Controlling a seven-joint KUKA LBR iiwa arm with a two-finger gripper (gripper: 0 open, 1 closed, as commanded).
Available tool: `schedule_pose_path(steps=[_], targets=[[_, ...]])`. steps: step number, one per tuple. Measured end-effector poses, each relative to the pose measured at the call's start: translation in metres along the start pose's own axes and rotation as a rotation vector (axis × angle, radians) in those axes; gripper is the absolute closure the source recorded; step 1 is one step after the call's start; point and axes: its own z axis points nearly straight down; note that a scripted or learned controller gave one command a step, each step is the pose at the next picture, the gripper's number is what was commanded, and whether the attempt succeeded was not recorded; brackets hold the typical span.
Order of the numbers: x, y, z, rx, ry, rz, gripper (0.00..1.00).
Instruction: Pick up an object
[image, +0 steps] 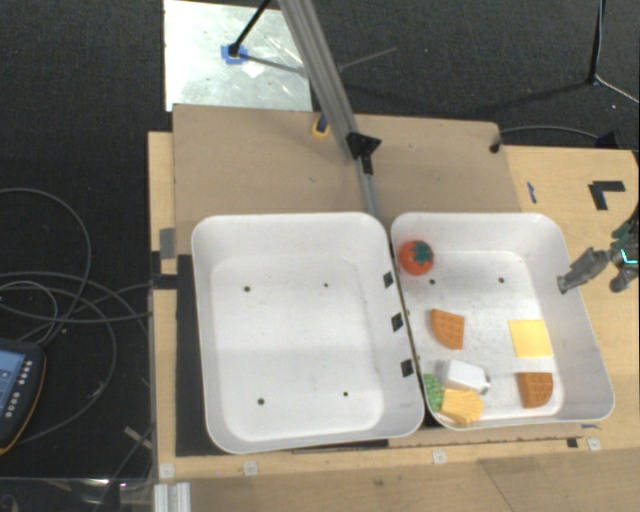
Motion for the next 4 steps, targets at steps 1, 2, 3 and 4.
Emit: schedule_pose_path(steps=[1,2,3,4], targets=[[0.000,0.001,-0.002,-0.003,-0.001,-0.001,0.00],[0.003,0.005,0.060,0.002,0.001,0.003,0.00],[0.006,0.011,0.103,0.002,0.001,0.003,0.00],[0.016,0.014,0.159,0.003,0.002,0.002,0.00]])
